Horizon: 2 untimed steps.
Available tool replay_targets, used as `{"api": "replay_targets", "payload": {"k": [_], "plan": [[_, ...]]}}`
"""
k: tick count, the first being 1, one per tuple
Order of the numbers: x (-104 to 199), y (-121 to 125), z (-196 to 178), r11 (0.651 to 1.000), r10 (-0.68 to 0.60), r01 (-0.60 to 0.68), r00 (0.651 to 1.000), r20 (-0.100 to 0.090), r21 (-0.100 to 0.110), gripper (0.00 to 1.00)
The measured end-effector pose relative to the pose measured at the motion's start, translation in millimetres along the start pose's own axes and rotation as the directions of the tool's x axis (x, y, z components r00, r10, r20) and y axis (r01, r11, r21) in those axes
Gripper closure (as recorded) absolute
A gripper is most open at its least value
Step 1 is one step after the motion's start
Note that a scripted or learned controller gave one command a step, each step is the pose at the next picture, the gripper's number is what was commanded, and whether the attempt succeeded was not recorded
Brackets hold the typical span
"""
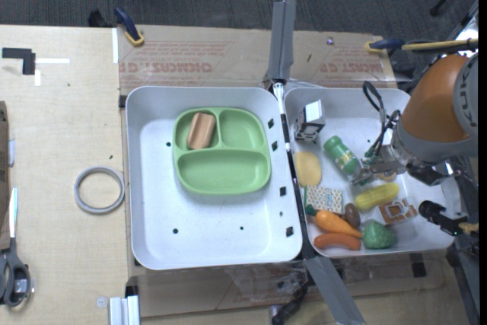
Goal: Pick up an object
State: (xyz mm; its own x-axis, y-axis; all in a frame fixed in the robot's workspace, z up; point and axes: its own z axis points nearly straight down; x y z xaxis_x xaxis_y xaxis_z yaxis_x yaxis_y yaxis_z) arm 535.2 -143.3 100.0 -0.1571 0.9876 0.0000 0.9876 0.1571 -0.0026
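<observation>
The right bin (342,95) holds several toy foods: a green bottle (340,154), a pale yellow potato-like piece (307,167), a yellow corn cob (377,195), an orange carrot (336,222), a red-orange sausage (336,241), a green broccoli (379,235), a patterned cracker (325,199) and a small black-and-white box (310,120). My gripper (370,170) hangs low in this bin, between the green bottle and the corn cob, just above the corn's left end. Nothing visible sits between its fingers.
The left bin (144,186) carries a green divided plate (223,151) with a brown bread-like piece (201,130) in its upper-left section. A grey ring (100,189) and scissors (13,270) lie on the bench to the left. A small orange-and-white packet (399,211) lies right of the corn.
</observation>
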Motion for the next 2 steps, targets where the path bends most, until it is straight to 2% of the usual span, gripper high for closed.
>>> {"api": "replay_targets", "payload": {"k": [1, 2], "plan": [[70.1, 13.0, -91.1, 0.999, 0.042, -0.042, 0.999, 0.000, -0.001, 1.00], [103.6, 69.2, -141.7, 0.993, 0.121, -0.121, 0.993, 0.002, 0.000, 1.00]]}}
